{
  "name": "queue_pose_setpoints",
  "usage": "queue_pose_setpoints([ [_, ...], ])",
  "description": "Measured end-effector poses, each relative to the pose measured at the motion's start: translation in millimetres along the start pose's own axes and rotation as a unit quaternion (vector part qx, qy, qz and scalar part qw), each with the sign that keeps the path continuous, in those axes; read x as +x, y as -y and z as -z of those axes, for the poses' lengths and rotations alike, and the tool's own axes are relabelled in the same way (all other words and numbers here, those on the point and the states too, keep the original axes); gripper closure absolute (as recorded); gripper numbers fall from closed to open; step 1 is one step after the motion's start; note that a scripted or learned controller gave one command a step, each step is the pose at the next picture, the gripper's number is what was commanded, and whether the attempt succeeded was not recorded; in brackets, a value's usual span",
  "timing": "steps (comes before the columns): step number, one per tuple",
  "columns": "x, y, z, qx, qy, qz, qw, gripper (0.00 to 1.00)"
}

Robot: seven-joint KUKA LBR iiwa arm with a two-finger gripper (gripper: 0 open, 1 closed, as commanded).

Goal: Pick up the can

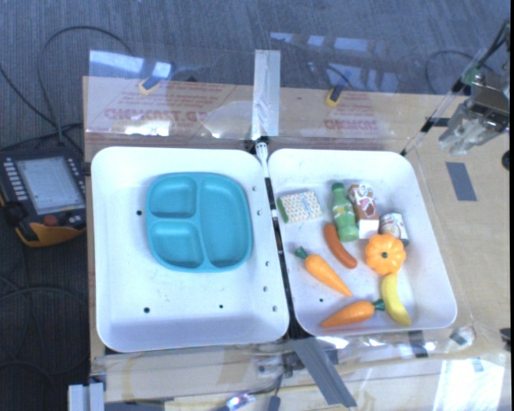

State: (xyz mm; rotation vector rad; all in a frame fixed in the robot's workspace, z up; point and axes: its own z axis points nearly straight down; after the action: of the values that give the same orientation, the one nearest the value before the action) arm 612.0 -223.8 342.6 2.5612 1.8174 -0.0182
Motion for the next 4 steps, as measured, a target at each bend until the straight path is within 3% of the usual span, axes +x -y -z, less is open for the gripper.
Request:
queue_pose_setpoints([
  [1,0.1,-0.7,7.7,0.002,0.003,0.000,1.0000,1.00],
  [2,-8.6,69.3,-68.2,-0.002,-0.004,0.164,0.9864,1.00],
  [4,-7.5,67.4,-52.8,0.000,-0.004,0.165,0.9863,1.00],
])
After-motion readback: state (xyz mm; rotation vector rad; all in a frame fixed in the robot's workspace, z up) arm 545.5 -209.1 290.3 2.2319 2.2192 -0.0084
